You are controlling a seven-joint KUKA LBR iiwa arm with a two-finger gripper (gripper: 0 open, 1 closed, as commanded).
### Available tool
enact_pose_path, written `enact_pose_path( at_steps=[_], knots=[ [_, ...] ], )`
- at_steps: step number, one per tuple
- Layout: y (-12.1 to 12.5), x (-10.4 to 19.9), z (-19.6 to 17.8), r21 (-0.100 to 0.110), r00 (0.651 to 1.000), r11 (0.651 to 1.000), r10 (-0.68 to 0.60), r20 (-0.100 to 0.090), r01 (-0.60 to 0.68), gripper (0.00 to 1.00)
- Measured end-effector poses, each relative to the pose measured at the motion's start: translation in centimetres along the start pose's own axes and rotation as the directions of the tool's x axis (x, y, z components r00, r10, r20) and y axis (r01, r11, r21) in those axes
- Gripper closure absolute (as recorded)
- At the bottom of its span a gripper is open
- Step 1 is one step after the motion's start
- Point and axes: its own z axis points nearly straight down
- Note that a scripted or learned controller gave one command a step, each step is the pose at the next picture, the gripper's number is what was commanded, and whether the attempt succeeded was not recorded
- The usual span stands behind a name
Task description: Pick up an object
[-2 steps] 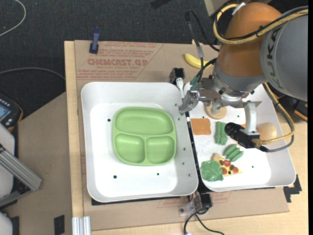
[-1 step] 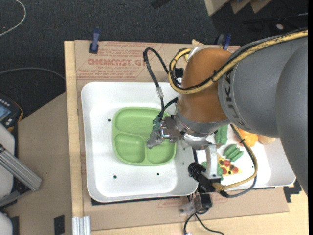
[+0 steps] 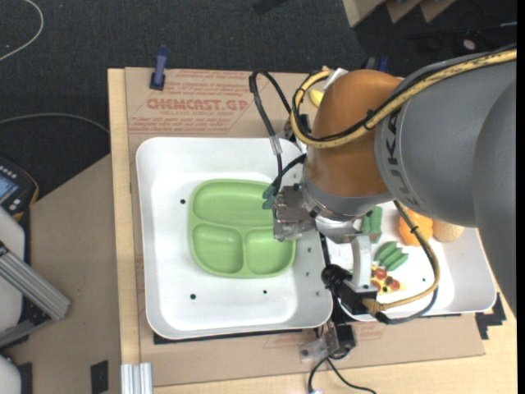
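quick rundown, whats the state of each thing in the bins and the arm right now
green divided plate: flat in the left bin, right way up, its right edge under the arm
pincer: low over the plate's right edge
green pieces: loose in the right bin
orange piece: in the right bin, partly hidden by the arm

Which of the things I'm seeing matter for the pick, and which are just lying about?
For the job:
- pincer, low over the left bin
- green divided plate in that bin
- green, orange and red pieces in the right bin

Lying about:
- blue clip on the board's far edge
- cardboard sheet under the bins
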Motion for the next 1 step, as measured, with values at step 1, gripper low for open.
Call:
enact_pose_path(
  at_steps=[1],
  knots=[
    [1.25, -1.21, -14.22, -0.018, 1.0, 1.0, -0.002, -0.002, 0.002, 1.0]
  ],
)
